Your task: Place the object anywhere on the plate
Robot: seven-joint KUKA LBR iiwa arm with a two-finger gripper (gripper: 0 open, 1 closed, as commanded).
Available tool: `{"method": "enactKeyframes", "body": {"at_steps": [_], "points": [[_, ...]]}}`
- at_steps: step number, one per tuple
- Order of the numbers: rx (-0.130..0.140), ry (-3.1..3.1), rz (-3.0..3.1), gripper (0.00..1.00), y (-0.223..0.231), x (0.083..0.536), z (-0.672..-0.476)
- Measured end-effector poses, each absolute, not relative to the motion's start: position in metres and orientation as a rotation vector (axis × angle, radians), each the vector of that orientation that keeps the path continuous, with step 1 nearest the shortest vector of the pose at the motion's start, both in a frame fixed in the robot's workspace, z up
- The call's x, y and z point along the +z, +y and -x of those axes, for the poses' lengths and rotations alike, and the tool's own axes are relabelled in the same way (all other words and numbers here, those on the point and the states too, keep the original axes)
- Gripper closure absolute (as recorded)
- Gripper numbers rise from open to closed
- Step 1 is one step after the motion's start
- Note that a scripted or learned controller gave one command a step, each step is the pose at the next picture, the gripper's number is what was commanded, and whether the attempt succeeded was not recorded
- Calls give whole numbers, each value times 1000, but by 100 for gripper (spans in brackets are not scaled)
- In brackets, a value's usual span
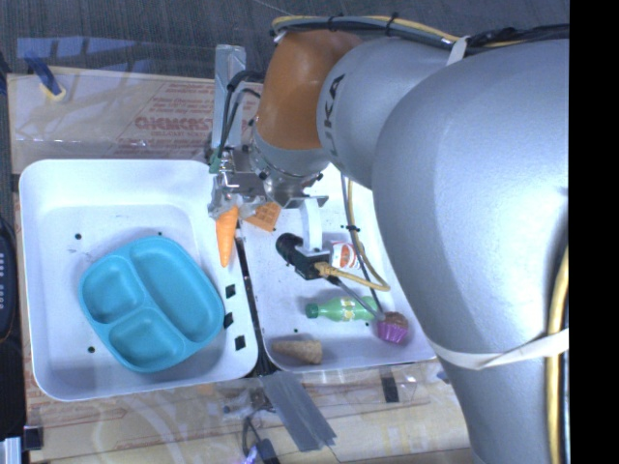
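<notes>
Left bin [58, 187]: gripper [228, 201] clamped on carrot [225, 235] (hanging vertical) nr plate [150, 303].

Item: 1 KUKA iiwa arm [464, 191], grey, entering from the right of the camera view and taking up most of that side. Large rounded grey link lying nearest the camera, narrowing toward the upper centre. Orange band [295, 90] sitting above the wrist, facing the camera. Black and yellow cables [387, 27] running along the top of the arm. Wrist pointing down and to the left. 1 two-finger gripper [228, 211] hanging below the orange band, metal parts showing; an orange carrot [225, 237] is hanging point-down from its tip, between its fingers.
</notes>
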State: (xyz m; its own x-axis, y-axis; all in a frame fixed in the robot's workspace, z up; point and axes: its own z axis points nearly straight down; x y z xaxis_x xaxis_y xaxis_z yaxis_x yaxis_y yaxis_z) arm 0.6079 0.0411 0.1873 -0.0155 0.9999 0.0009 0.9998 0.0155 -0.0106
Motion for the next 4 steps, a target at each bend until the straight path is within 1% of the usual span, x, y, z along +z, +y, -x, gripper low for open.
{"method": "enactKeyframes", "body": {"at_steps": [1, 2, 3, 4], "points": [[-10, -2236, 2216, 100, 103, 104, -564], [3, -2229, 2212, 0, 102, 101, -561], [-5, -2228, 2218, 0, 78, 195, -521], [5, -2231, 2208, 100, 79, 201, -521]]}}
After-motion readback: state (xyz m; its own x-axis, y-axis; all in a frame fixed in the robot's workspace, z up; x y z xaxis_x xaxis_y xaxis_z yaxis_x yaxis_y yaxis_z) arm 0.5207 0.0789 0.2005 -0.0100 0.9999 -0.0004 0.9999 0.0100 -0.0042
